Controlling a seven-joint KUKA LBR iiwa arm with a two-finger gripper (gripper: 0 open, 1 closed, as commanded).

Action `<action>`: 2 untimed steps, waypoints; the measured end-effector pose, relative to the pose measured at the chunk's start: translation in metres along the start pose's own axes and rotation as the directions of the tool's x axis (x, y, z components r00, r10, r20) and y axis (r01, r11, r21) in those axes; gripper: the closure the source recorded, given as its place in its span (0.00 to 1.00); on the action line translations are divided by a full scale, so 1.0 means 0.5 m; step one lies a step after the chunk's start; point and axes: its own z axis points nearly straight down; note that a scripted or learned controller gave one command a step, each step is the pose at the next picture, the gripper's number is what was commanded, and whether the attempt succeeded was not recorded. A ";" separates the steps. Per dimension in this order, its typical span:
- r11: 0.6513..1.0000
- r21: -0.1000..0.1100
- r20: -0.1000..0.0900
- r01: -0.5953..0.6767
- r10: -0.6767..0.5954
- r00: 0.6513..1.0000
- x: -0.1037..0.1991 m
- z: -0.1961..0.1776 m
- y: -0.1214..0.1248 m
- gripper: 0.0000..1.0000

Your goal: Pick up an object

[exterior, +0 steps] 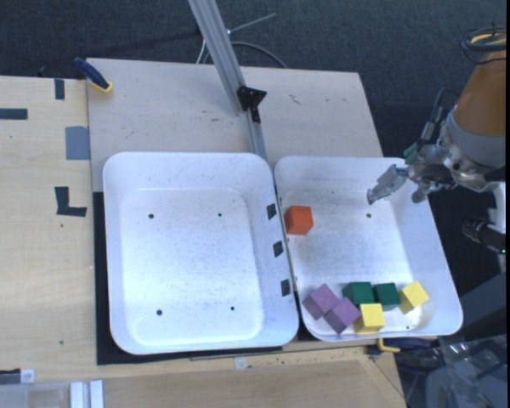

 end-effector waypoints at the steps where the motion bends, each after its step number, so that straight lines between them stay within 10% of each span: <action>1: 1.000 0.004 -0.003 0.003 -0.003 1.000 0.020 -0.038 0.232 0.00; 2: 1.000 0.006 -0.001 -0.002 0.002 1.000 -0.038 -0.078 0.216 0.00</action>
